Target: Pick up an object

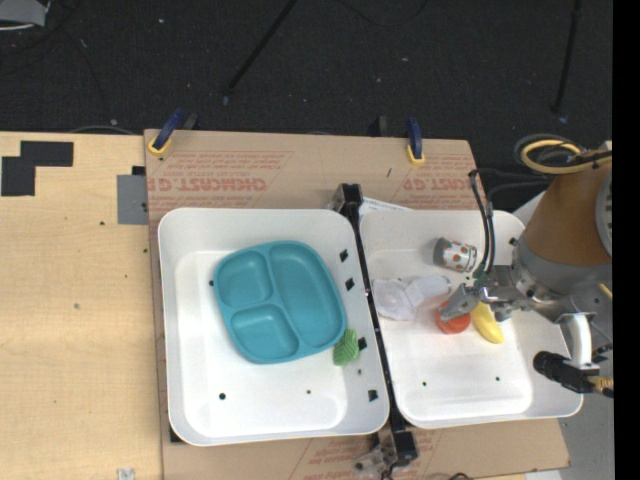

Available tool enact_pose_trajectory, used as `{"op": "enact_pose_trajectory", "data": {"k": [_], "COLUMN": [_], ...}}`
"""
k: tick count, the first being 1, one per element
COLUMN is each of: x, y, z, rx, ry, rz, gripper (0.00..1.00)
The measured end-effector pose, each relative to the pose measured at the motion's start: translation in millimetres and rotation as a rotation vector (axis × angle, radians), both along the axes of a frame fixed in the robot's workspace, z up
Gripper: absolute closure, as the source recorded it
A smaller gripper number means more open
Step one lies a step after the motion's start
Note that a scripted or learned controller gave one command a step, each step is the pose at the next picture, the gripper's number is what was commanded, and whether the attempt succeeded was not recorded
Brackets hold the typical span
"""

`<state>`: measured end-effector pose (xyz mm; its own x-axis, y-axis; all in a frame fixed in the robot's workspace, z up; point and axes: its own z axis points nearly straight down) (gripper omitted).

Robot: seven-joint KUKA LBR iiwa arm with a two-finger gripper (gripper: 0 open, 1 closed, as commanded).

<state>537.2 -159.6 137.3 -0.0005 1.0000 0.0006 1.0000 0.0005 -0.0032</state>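
Left bin (190, 388): one teal divided plate (278, 301), lying flat and slightly turned. A small green piece (347, 348) touches the plate's lower right edge, close to the bin's right wall.

Right bin (460, 403): a small can (455, 255) on its side near the upper middle. A crumpled clear wrapper (405, 295) lies left of centre. A red piece (452, 319) and a yellow piece (487, 324) sit side by side, just right of the wrapper.

Arm (565, 233): enters from the right, over the right bin's right side. Gripper (470, 303) is low over the red and yellow pieces, crowded by wrapper and can; its grip state cannot be told, being blurred and partly hidden.

Clamps (170, 133) hold the cardboard (300, 168) beneath both bins.
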Motion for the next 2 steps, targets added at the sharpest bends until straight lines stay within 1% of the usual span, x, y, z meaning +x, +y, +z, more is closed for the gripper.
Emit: {"op": "enact_pose_trajectory", "data": {"k": [1, 2], "x": [-0.7, 0.2], "y": [0.4, -0.1], "z": [-51.6, -38.7], "rx": [0.0, -0.001], "ry": [0.0, -0.004], "rz": [0.0, -0.002], "gripper": [0.0, 1.0]}}
